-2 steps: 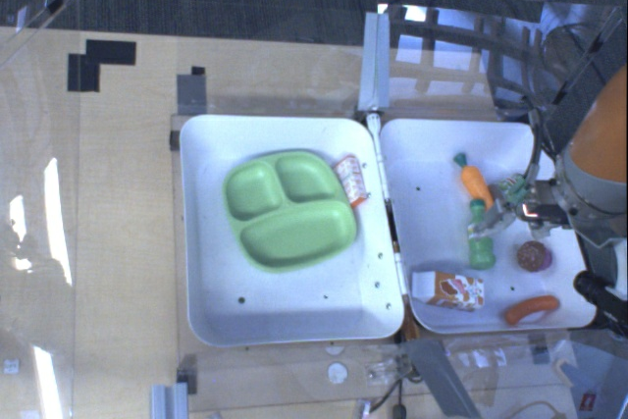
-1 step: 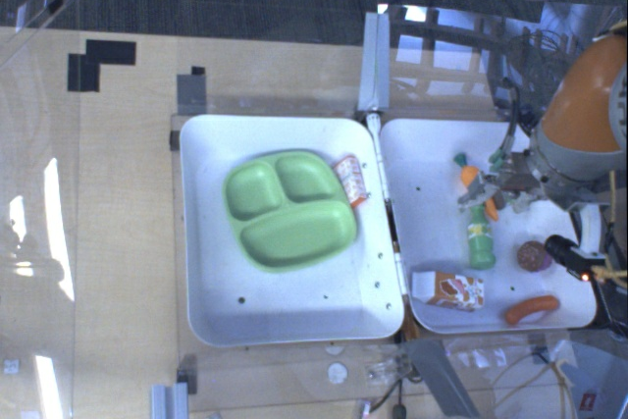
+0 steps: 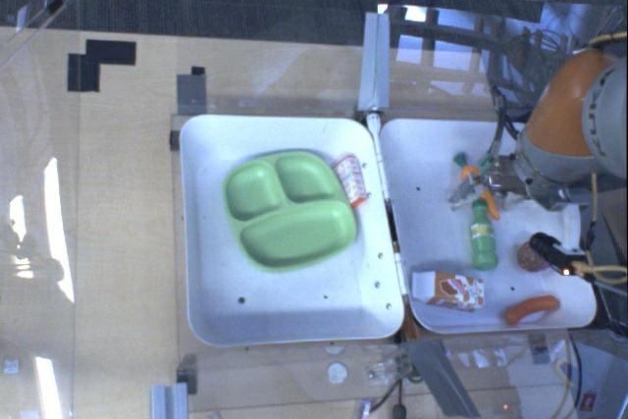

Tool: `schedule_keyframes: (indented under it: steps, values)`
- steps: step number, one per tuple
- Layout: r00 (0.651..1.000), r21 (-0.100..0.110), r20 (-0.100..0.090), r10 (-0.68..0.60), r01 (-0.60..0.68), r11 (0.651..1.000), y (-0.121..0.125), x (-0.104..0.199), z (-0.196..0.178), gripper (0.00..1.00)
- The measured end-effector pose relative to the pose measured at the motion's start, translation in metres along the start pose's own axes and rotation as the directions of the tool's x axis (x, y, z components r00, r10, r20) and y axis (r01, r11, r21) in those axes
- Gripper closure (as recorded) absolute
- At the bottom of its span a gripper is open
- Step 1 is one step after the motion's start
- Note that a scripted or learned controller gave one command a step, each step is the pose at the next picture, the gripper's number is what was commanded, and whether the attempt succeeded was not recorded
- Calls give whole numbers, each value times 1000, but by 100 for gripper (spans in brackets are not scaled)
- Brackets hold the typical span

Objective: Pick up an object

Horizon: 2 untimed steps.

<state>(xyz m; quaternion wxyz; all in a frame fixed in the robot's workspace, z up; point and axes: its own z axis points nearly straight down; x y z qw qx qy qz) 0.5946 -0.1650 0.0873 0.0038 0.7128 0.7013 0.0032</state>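
My gripper (image 3: 480, 182) hangs low in the upper middle of the right bin (image 3: 422, 211), its grey wrist and orange band reaching in from the right. It is directly over a small orange carrot-like toy with a green top (image 3: 460, 159), and hides the toy's middle. The toy's orange tip (image 3: 490, 206) pokes out below the gripper. Just below that lies a green bottle (image 3: 483, 246). From this angle I cannot make out whether anything is gripped.
The right bin also has a brown and white carton (image 3: 449, 289) at its front left, an orange sausage (image 3: 532, 309) at the front right and a dark round item (image 3: 533, 256) near the right wall. In the left bin (image 3: 206, 211) are a green divided plate (image 3: 290, 209) and a red and white packet (image 3: 350, 180).
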Motion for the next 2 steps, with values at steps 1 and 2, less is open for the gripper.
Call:
schedule_keyframes:
  steps: [1,2]
  values:
    - [1000,-4,-2,-3,3,1000,3,2,-10,100]
    - [998,5,-1,-66,66,998,32,66,-118,100]
